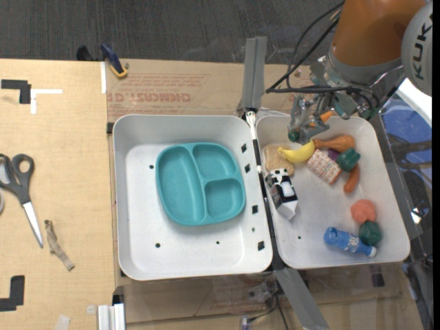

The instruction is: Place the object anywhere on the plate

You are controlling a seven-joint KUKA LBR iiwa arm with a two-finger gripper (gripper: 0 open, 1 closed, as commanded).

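Plate point(201, 183) — teal, in white left bin point(130, 253). Right of plate: yellow banana point(298, 152), black-and-white carton point(282, 188), blue bottle point(348, 241) — orange ball point(364, 210) just above bottle.

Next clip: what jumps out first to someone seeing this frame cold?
The teal plate lies in the left bin, its three compartments bare. The right bin holds a jumble of toys: a banana, a blue bottle, a small milk carton. The arm's orange band looms top right, with the tool hanging over that bin's far corner.
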